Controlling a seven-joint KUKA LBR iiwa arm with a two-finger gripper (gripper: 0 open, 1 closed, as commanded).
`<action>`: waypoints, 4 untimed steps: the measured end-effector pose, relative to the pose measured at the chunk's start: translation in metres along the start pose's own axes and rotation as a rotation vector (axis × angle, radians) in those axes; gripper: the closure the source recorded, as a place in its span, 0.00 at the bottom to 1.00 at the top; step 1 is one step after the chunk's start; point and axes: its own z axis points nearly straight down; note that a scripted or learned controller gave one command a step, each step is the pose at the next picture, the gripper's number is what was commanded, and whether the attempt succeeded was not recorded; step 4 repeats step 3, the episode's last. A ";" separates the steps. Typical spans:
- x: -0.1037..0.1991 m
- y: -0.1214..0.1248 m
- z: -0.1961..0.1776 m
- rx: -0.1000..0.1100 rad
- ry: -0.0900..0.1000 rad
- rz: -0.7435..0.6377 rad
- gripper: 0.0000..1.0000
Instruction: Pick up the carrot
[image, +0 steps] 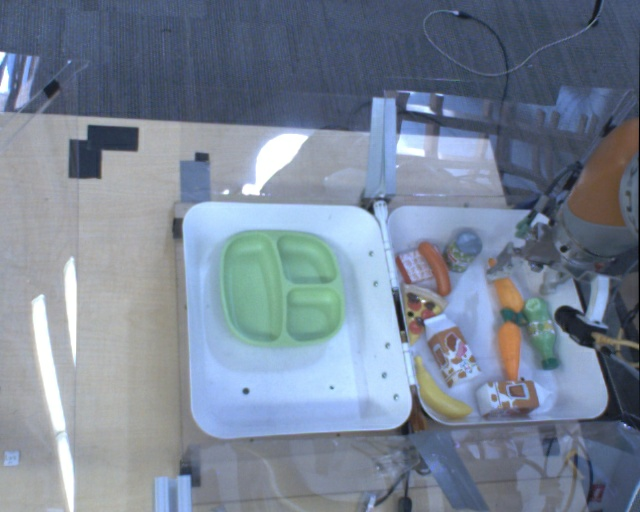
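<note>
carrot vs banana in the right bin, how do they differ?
Colour: the carrot is orange with a green top; the banana is yellow.
Shape: the carrot is straight and tapered; the banana is curved.
Place: the carrot lies toward the bin's right side beside a green bottle; the banana lies along the left wall near the front corner.
Both lie flat in the right bin.

A pale wooden bench (110, 330) carries two shallow white bins set side by side, their inner edges touching near the middle. The left bin (290, 400) sits toward the centre of the bench; the right bin (580, 395) lies just beside it. On the far left of the bench surface are black tape marks (100, 148) and a small grey block (196, 180).
</note>
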 end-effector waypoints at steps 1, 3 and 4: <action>0.010 0.000 0.022 -0.005 -0.002 -0.028 0.00; 0.070 -0.009 -0.070 -0.001 -0.001 0.131 1.00; 0.070 -0.009 -0.070 -0.001 -0.001 0.131 1.00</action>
